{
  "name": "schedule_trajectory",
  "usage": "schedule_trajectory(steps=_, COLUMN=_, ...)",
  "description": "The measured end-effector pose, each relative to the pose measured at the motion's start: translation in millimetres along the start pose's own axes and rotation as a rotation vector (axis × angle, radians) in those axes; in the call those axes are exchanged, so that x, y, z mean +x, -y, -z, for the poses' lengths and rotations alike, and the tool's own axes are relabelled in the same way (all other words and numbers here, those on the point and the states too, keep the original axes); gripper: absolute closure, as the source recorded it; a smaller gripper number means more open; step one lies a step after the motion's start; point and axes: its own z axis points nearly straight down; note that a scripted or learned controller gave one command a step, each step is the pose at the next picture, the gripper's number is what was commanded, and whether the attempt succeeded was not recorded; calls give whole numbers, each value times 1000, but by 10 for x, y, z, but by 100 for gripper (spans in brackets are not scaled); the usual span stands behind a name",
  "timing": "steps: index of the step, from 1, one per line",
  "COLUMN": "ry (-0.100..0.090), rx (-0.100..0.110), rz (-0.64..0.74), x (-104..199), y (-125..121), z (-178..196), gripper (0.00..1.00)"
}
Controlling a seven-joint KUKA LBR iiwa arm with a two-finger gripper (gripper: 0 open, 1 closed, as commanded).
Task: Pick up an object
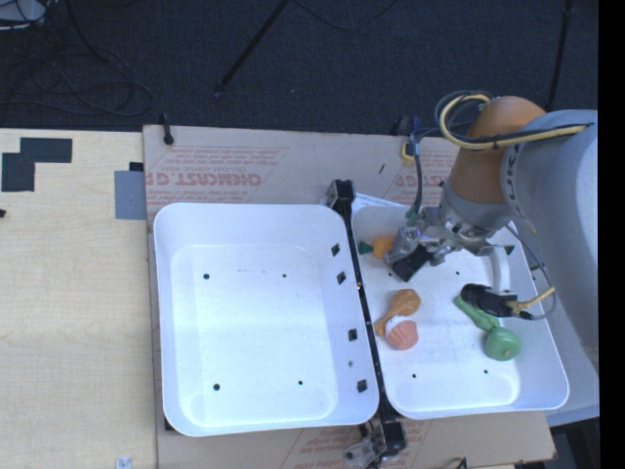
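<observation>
**A:** Is the tool's position entered?

**B:** Entered. The tool (422, 240) is recorded low over the far part of the right bin (547, 399), near the divider shared with the left bin (244, 215). Whether it is spread or pressed together cannot be told, since it is masked by the wrist above it. Nothing is seen to be held.

**A:** Where are the candidate objects?

**B:** All are noted in the right bin. A small orange piece (383, 246) is lying just beside the tool, on the divider side. A tan drumstick-shaped toy (400, 313) is lying nearer the camera, close to the divider. A green toy (498, 340) is set well apart, toward the bin's right wall.

**A:** Why is the wrist held there?

**B:** It is judged that the small orange piece is being addressed, as it is the closest. The grasp is taken as not yet made. A risk is noted: the piece is crowded by the bin wall, so it may be nudged rather than gripped.
</observation>
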Motion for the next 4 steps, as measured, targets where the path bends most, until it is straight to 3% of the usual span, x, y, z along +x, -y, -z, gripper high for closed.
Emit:
schedule_trajectory(steps=1, ry=-2, rx=-17, rz=5, x=684, y=14, z=2080, gripper=100)
schedule_trajectory(steps=2, ry=-2, rx=1, rz=6, x=1497, y=-5, z=1731, gripper=100)
schedule_trajectory(steps=3, ry=1, rx=2, rz=-4, x=1010, y=-3, z=1510, gripper=100)
schedule_trajectory(steps=4, ry=-3, rx=-5, rz=3, x=1507, y=470, z=2263, gripper=100)
